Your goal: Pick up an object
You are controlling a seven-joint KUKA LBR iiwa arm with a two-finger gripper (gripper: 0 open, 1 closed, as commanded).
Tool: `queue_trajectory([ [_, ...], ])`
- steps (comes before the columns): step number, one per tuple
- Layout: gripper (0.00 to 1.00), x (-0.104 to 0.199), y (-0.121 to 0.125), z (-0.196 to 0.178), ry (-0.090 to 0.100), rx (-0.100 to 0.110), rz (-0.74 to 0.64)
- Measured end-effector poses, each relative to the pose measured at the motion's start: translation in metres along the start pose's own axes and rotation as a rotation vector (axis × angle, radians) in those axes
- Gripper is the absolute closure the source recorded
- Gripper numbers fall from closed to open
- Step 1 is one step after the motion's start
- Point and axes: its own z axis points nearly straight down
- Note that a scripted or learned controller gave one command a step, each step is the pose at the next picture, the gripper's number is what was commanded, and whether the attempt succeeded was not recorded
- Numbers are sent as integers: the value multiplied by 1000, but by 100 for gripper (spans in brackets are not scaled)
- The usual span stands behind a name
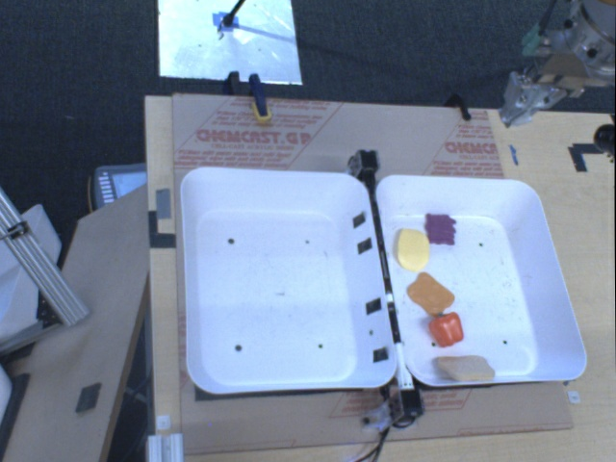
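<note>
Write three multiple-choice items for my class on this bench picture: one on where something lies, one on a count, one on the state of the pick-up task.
1. Where do the small objects lie?
A. In the left bin
B. In the right bin
C. On the bench outside the bins

2. How many small objects are in that bin?
A. Three
B. Five
C. Seven

3. Where is the gripper?
A. Raised beyond the bins' far right corner
B. Down among the objects
C. Over the left bin

Answers:
1 B: all sit along the left side of the right bin.
2 B: purple piece, yellow piece, orange piece, red piece, tan block.
3 A: the gripper is at the top right, apart from every object.
</note>
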Motion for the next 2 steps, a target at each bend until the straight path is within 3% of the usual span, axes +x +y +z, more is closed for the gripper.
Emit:
queue_trajectory([
  [1, 100, -41, -81, -101, -4, 0, 16],
  [2, 100, 46, -98, -119, 2, 8, 0],
])
